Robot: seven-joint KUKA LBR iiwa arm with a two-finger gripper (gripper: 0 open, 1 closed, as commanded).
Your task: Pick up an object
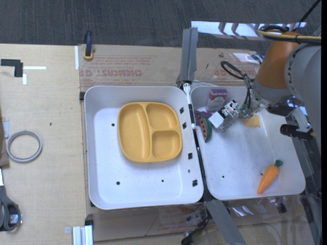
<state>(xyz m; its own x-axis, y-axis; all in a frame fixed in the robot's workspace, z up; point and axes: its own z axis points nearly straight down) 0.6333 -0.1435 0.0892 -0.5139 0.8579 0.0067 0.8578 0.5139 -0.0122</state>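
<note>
Broadly, the worktop (pixel 41 86) carries two white bins, and the grey arm (pixel 301 70) reaches in from the right over the right bin (pixel 240 172). The left bin (pixel 102 188) holds a yellow divided plate (pixel 149 131) and is not where the work is. In the right bin, the candidates are a toy carrot (pixel 268 176) lying alone near the front right corner, a watermelon slice (pixel 204 125) against the left wall, a purple-topped box (pixel 217 97) at the back, and a pale yellow piece (pixel 251 120) just beside the tool.

The pincer (pixel 225 117) sits low at the back of the right bin, among the purple-topped box, the watermelon slice and the yellow piece. Whether its fingers are spread or pressed together cannot be told; the tip is a small cluttered blur, and nothing is clearly pinched.

To do the grasp well, I judge it should settle on one object, probably the watermelon slice or the yellow piece, come straight down with the fingers straddling it, and avoid nudging the neighbours or the bin wall. The carrot, well apart from everything, looks the easier target.
</note>
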